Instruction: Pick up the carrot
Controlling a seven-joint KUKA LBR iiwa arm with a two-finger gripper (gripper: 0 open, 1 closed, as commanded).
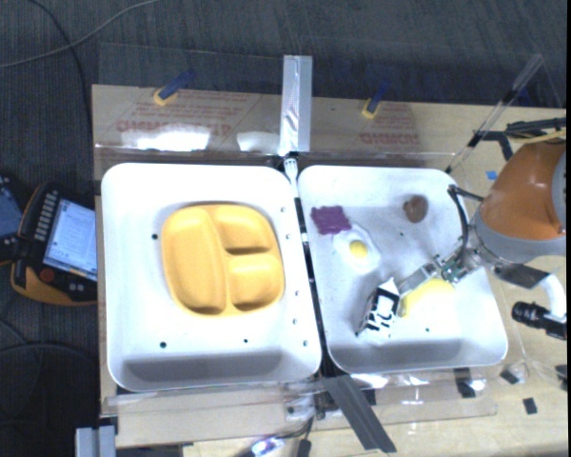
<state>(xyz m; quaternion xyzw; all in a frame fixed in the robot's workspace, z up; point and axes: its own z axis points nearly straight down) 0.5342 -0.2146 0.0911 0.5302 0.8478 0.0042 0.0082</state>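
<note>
My gripper [381, 312] reaches in from the right and hangs low over the front middle of the right bin [476, 336]. Its black-and-white tip points down and to the left. A pale yellow object [428, 296] lies right beside the tip, partly under the silver link behind it. I cannot tell whether the two touch. Nothing in the right bin has a clear carrot shape or orange colour from this angle.
The right bin also holds a purple piece [330, 219], a fried-egg toy [356, 248] and a brown round item [415, 208] toward the back. The left bin [133, 350] holds a yellow divided tray [224, 258]. A handheld controller [57, 246] lies left of the bench.
</note>
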